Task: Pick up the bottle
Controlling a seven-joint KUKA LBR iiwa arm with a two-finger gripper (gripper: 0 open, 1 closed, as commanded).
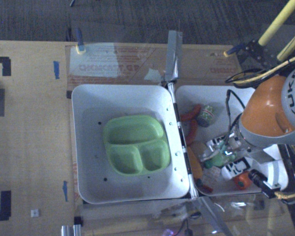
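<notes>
White plastic bottle with orange cap (pixel 243 180) lies in right-hand shallow white bin (pixel 214 95), jaws low just beside it, seemingly positioned to grasp; their spread cannot be told.

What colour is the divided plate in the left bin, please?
The plate is light green, seen in the camera view.

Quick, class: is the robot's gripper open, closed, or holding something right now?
Gripper: cannot be told from this view; it is low in the right bin.
</notes>
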